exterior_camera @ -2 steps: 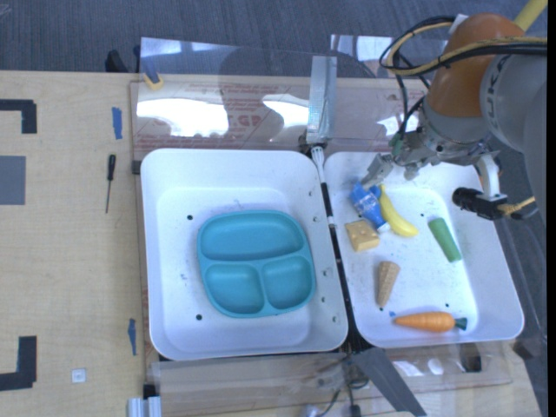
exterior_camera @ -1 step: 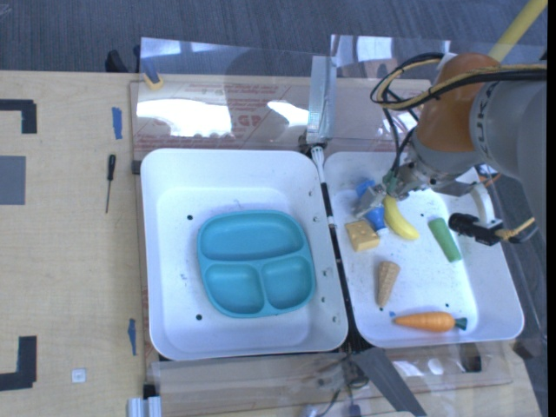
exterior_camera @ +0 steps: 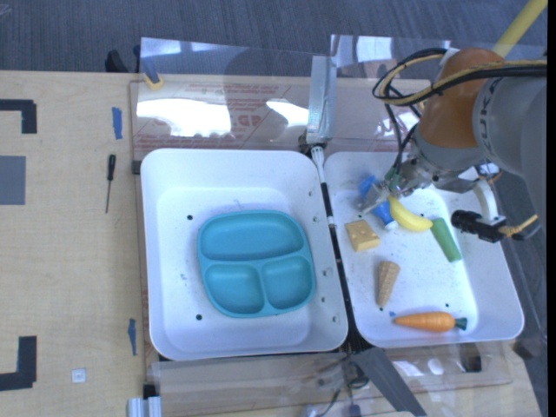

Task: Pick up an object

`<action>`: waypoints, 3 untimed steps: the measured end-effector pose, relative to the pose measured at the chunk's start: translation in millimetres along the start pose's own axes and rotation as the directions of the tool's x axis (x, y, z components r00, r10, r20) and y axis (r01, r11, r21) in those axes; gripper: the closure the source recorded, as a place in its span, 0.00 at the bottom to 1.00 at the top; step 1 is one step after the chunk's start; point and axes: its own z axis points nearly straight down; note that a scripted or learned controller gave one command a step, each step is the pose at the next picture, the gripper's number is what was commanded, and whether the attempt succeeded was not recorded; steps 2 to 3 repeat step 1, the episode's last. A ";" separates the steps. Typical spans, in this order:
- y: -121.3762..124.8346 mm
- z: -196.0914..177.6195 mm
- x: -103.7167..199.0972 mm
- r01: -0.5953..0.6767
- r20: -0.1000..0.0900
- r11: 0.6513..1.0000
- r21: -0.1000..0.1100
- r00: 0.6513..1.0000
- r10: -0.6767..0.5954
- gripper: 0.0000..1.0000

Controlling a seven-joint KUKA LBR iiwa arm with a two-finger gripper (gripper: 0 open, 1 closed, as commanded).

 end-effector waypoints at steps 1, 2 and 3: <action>32.4 -91.4 81.1 -0.100 0.000 0.995 -0.004 0.995 0.100 1.00; 32.4 -91.4 81.1 -0.100 0.000 0.995 -0.004 0.995 0.100 1.00; 32.4 -91.4 81.1 -0.100 0.000 0.995 -0.004 0.995 0.100 1.00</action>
